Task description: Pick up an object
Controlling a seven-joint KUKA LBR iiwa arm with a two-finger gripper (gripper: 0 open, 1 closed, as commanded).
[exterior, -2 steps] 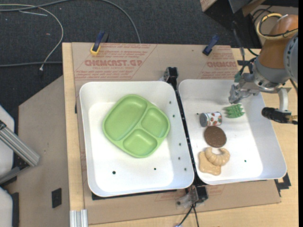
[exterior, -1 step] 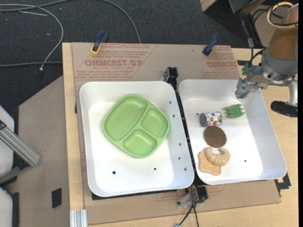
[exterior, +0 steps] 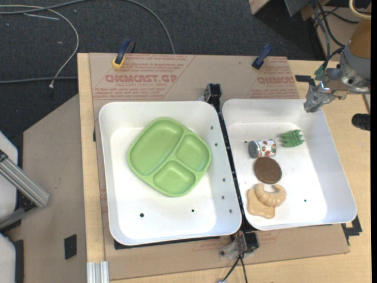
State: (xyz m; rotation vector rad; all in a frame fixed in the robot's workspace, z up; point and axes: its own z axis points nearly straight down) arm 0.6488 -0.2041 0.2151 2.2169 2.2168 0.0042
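Though blurry, can [exterior: 262, 148] lies sideways, lengthwise left-right.

Bright, even light from above; soft focus throughout.

The two white bins [exterior: 112, 175] glare almost to pure white, so their inner walls and rims blur together, while the dark carpet [exterior: 47, 46] stays dull and grainy. Shadows are short and faint: a thin dark edge under the green plate [exterior: 169, 156] and beneath the small things in the right-hand bin [exterior: 336, 175]. Fine print on the cardboard [exterior: 177, 75] reads smeared (the small lines are illegible). The gripper [exterior: 313, 102] looks blurred, its outline indistinct.
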